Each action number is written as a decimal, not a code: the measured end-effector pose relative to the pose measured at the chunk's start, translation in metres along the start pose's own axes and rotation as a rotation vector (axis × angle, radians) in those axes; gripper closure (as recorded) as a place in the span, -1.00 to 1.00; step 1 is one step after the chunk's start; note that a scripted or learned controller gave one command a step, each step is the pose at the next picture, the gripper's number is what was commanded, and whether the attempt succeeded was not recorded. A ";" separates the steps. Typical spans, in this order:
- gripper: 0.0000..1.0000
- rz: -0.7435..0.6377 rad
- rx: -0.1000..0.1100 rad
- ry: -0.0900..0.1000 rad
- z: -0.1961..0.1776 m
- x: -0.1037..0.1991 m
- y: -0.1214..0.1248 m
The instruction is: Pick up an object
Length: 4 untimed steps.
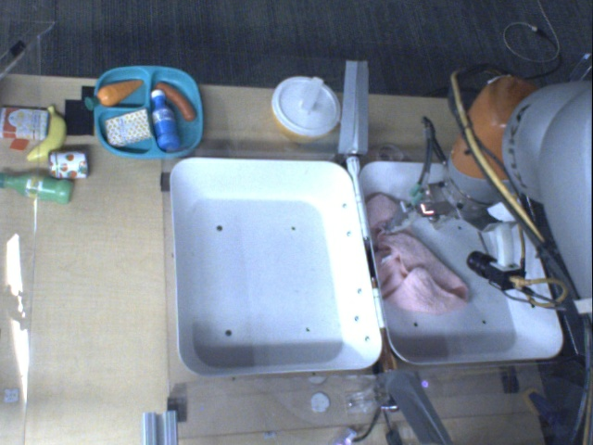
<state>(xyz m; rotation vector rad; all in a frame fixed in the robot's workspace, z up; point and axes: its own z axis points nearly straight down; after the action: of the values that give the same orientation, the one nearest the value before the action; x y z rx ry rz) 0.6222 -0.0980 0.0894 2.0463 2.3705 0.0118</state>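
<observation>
Right bin [528, 336]: pink cloth [415, 272] just beside hand [414, 202], below-left.

A pale wooden bench [93, 295] spreads out far left of the claw. Dark carpeted floor [259, 17] lies beyond it, above the claw.

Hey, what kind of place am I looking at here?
Most likely a robotics lab's grasping bench, not a kitchen: a cabled grey robot arm reaches over two white bins, one holding a pink cloth, with toy food in a blue tray beside them.
</observation>
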 end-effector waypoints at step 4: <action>-1.00 -0.175 0.015 0.001 0.001 0.002 0.048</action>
<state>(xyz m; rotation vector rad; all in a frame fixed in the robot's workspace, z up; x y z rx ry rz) 0.6692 -0.0889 0.0887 1.8368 2.5488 -0.0064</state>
